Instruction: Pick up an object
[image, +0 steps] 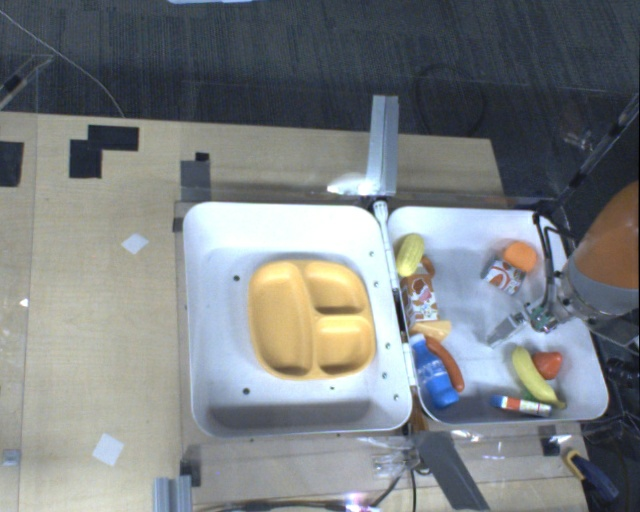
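Grey arm with orange band (612, 255) reaches into the right white bin (470, 225); two-finger gripper (508, 328) hovers open, gripping nothing, near the yellow plastic banana (531, 374). Package labels unreadable.

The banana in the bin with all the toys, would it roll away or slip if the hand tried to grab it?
The banana looks smooth and shiny like plastic, so it might slip a little. Its curved shape would probably rock or spin rather than roll far. It lies close to a red piece and a marker, so a push would likely bump those.
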